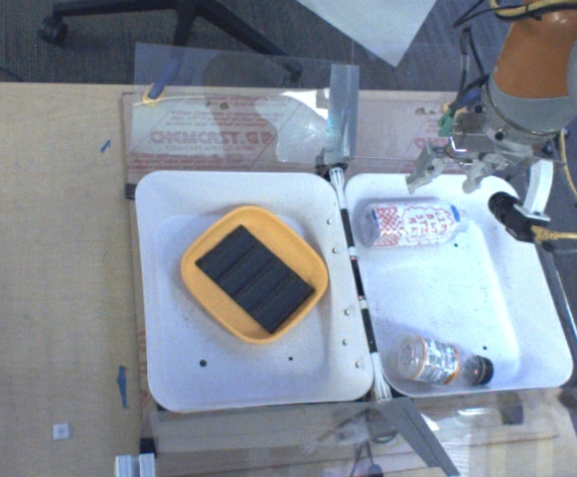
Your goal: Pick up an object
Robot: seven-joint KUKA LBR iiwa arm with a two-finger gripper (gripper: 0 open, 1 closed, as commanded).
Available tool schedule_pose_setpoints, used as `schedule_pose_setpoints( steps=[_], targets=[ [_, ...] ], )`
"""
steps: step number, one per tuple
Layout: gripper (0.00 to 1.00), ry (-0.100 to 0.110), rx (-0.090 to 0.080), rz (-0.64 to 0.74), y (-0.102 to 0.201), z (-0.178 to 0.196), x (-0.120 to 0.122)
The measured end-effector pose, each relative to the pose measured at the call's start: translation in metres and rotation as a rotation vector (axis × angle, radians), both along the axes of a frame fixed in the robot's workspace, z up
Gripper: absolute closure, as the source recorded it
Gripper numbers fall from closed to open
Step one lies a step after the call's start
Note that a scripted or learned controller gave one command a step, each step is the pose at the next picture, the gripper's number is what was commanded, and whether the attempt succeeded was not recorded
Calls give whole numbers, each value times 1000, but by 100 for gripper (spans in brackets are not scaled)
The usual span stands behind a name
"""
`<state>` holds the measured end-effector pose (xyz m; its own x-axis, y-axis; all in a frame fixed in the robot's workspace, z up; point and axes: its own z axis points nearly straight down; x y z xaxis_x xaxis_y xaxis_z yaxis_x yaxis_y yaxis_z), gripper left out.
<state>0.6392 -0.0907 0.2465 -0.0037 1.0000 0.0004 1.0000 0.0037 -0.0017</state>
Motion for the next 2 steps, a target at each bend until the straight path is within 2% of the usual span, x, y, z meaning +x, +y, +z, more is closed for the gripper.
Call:
schedule_pose_setpoints(
  steps=[1, 2],
  targets=[
    [0, -28, -6, 139, -19, -100, 21],
    [0, -52, -14, 156, -40, -105, 19]
  ],
)
